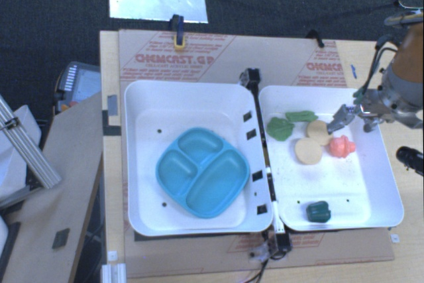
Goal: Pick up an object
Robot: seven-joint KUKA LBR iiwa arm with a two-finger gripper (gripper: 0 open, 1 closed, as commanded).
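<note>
Arm reaches from right, jaws above pink toy.

Glossy blue plastic tray in smooth white plastic bin; matt brown cardboard sheet beneath.

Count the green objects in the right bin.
3. A green leafy piece lies near the back, a rounder green piece sits just left of it, and a dark green pepper rests near the front wall. None looks hidden.

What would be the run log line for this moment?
gripper: above right bin, beside pink object | grasp: none seen | blue tray: left bin
</note>
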